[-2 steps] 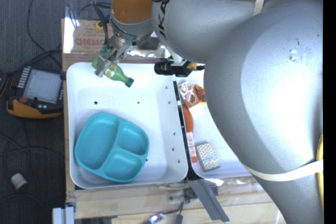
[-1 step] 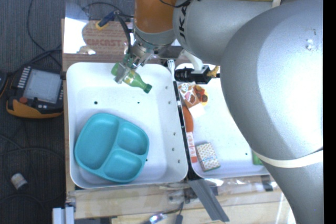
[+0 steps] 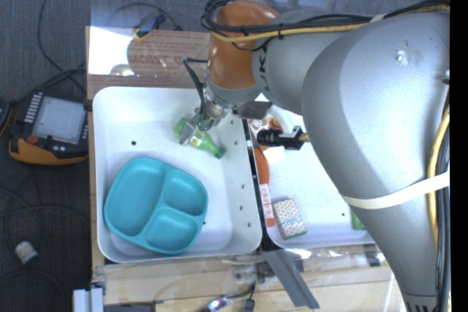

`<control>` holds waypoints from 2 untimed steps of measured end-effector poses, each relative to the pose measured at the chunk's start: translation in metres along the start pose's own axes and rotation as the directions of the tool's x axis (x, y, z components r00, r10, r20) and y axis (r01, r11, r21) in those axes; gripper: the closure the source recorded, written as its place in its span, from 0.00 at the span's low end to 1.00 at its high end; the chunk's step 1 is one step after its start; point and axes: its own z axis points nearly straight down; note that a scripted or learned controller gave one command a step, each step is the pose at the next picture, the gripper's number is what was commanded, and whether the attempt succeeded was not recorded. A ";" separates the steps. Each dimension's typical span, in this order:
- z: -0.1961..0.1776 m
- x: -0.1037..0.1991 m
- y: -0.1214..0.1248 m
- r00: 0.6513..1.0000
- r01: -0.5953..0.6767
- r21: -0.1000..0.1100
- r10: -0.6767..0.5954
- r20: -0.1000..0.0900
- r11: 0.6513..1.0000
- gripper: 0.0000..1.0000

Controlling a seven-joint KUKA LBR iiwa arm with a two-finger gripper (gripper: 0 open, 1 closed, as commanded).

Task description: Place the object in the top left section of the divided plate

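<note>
Grey arm (image 3: 365, 99) comes in from the right and covers most of the right bin (image 3: 322, 179). Its orange band (image 3: 238, 40) sits over the far edge of the left bin (image 3: 117, 102). The blue divided plate (image 3: 139, 190) is on the near side of the left bin, slightly left of centre, with all its sections bare. Gripper (image 3: 194, 129) is low over the far half of the left bin, right at the green object (image 3: 212, 148); can't tell from this angle whether it is apart, together or clamped on it. The green object has a yellowish patch and lies on the bin floor, beyond the plate's far right edge and clear of it, near the wall between the bins. The right bin holds an orange item (image 3: 262, 170) along its left wall and a small patterned box (image 3: 290, 218) nearer.
</note>
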 end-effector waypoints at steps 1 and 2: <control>0.005 0.047 -0.025 0.986 0.164 -0.013 -0.164 0.019 0.986 1.00; 0.005 0.026 -0.018 0.918 0.398 -0.009 -0.397 0.013 0.918 1.00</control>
